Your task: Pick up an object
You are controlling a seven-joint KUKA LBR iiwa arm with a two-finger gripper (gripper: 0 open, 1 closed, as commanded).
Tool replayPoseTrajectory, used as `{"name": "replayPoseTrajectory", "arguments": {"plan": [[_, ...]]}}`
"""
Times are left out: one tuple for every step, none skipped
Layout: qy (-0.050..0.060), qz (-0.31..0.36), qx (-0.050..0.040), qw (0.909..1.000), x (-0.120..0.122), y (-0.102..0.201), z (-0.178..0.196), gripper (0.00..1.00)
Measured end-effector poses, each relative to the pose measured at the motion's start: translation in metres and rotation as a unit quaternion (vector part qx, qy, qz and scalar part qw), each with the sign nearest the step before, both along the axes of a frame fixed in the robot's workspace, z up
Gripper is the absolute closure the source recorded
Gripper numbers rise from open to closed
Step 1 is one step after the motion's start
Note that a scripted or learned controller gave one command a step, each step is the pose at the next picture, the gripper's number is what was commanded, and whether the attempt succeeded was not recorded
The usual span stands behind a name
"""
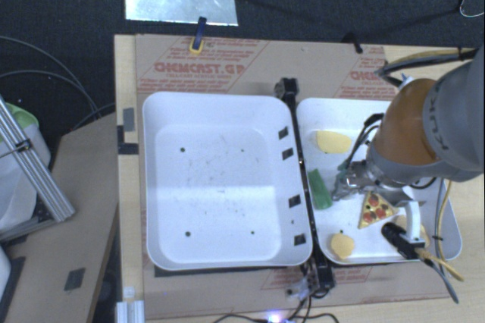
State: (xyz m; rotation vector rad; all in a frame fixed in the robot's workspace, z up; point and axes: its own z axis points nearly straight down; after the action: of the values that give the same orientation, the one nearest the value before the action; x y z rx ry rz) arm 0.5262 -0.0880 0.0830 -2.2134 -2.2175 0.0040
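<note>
A small yellow lump (pixel 342 244) lies against the near edge of the right bin (pixel 345 109), close to its near-left corner (the item closest to the lens). Just beyond it, around the middle of the bin's floor, a toy pizza slice (pixel 374 209) with red and yellow topping rests flat. A green piece (pixel 319 189) lies lengthwise along the bin's left wall, about halfway down that edge. A pale yellow piece (pixel 333 141) sits in the far-left part of the bin, a little apart from the far wall.

The grey arm (pixel 447 124), its orange band (pixel 405 128) showing, reaches in over the bin's right edge. Its gripper (pixel 347 182) hangs low over the left half of the bin, between the green piece and the pizza slice and just beside both. Whether it is set wide or narrow cannot be told from this angle, nor whether it touches either piece.

The left bin (pixel 220 105) stands alongside, the two walls meeting down the middle of the bench. A brown sheet (pixel 227 64) with red lettering lies under both bins.
</note>
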Motion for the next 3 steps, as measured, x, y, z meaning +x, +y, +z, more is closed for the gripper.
{"name": "replayPoseTrajectory", "arguments": {"plan": [[-0.010, 0.006, -0.0006, 0.9999, 0.018, 0.075, 0.108, 1.00], [-0.004, -0.002, -0.0028, 1.0000, 0.001, 0.024, 0.101, 1.00], [-0.004, 0.003, -0.0013, 1.0000, -0.010, 0.082, 0.101, 1.00]]}}
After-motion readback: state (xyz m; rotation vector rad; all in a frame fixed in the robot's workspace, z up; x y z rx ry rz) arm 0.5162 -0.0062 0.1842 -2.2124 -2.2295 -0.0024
